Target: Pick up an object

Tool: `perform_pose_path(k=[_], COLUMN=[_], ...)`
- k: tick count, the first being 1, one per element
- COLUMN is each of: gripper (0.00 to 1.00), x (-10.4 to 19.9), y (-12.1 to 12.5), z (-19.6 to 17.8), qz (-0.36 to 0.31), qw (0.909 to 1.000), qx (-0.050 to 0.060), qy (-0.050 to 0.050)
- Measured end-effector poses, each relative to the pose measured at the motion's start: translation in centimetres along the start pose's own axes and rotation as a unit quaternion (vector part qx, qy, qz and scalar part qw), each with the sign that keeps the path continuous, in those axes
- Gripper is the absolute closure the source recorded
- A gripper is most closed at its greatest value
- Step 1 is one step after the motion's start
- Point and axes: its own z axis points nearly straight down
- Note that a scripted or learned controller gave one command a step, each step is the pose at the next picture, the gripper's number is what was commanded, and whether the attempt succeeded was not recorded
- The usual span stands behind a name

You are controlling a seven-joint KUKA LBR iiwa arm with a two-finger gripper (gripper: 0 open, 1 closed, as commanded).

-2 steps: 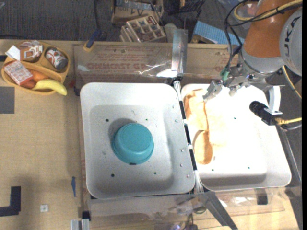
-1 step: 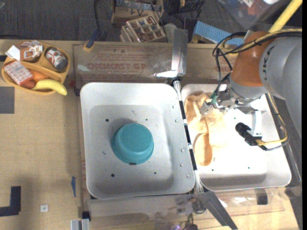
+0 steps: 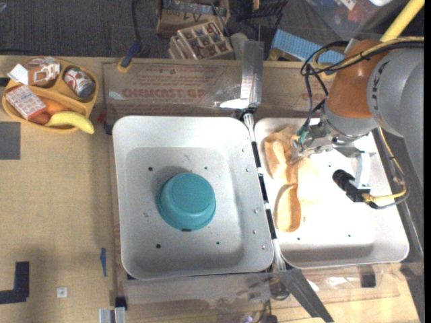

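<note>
Camera view: teal round plastic bowl [image 3: 187, 201] upside down, centred in left white bin [image 3: 135, 140]; light, stiff, slippery, best gripped across rim. Pincer [image 3: 301, 142] over right bin [image 3: 384, 247], opening unclear.

One fixed camera looks down at a slant on both white bins [image 3: 128, 180], arm [image 3: 397, 86] entering from the right.

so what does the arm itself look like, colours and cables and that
The arm is a thick, rounded grey body with a broad orange band above the wrist. Thin dark cables loop around the orange section. A black part sticks out below the wrist, with a yellow-and-black cable running from it. The gripper end looks small, metallic and dark; finer detail is too blurred to tell.
</note>
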Motion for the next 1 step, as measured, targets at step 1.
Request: perform_pose_path(k=[1], gripper=[1.00], x=[-4.47], y=[2.57], z=[1.32], qz=[0.094], qw=[0.9955], qx=[0.004], qy=[0.001])
